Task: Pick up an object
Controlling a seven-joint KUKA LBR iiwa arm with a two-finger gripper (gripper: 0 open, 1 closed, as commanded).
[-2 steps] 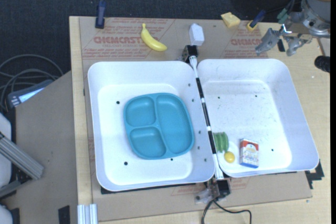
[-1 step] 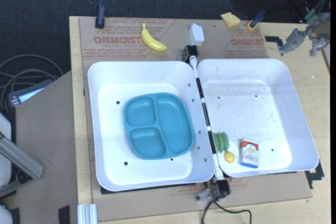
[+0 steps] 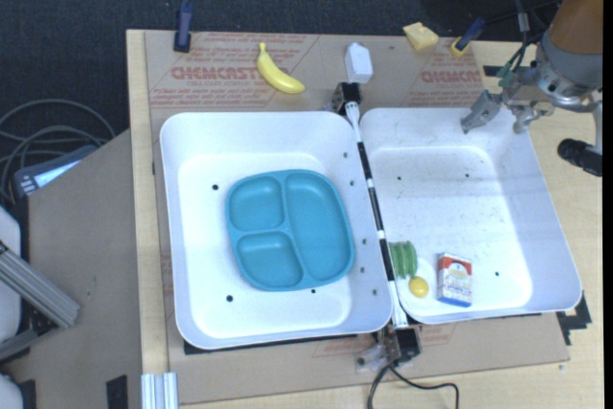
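My gripper (image 3: pixel 500 115) hangs over the far right corner of the right bin (image 3: pixel 460 177), its two fingers spread open with nothing between them. Near the front of that bin lie a small red-and-white box (image 3: pixel 455 280), a yellow lemon-like piece (image 3: pixel 419 286) and a green piece (image 3: pixel 403 257) against the left wall. All three sit well forward and left of the gripper. A blue divided plate (image 3: pixel 287 229) rests in the left bin (image 3: pixel 192 206).
A yellow banana (image 3: pixel 276 73), a white block (image 3: pixel 358 61), a yellow wedge (image 3: pixel 420 36) and a blue clip (image 3: pixel 183 25) lie on the bench behind the bins. The arm's grey wrist (image 3: pixel 575 43) rises at the right edge.
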